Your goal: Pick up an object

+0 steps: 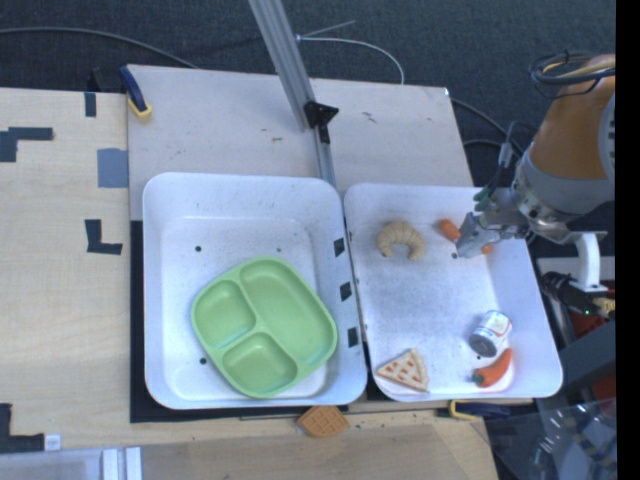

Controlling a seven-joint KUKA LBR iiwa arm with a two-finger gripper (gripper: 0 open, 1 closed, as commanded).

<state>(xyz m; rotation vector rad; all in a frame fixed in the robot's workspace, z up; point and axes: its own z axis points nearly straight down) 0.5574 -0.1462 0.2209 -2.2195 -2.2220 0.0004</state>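
White plastic forms the two shallow bins that sit side by side on the bench, the left bin (pixel 165 268) and the right bin (pixel 430 298) touching along a shared edge. A grey arm with an orange band (pixel 572 133) reaches in from the right, over the right bin's upper right corner. In the left bin lies a light green three-compartment plastic tray (pixel 264 325), tilted toward the lower right corner. A slanted grey metal pole (pixel 285 48) crosses the bench above the bins. In the right bin, a tan croissant-shaped toy (pixel 401 238) lies near the top; a triangular toy pizza slice (pixel 403 370) rests at the lower left corner; a small silver can (pixel 489 332) lies near the lower right, just above a small orange-red toy pepper (pixel 493 371). A small orange carrot-like piece (pixel 449 229) lies just beside the gripper (pixel 472 236), which hangs low at the bin's upper right; whether it is parted or closed I cannot tell. A brown waffle-like disc (pixel 322 421) sits on the bench below the bins.
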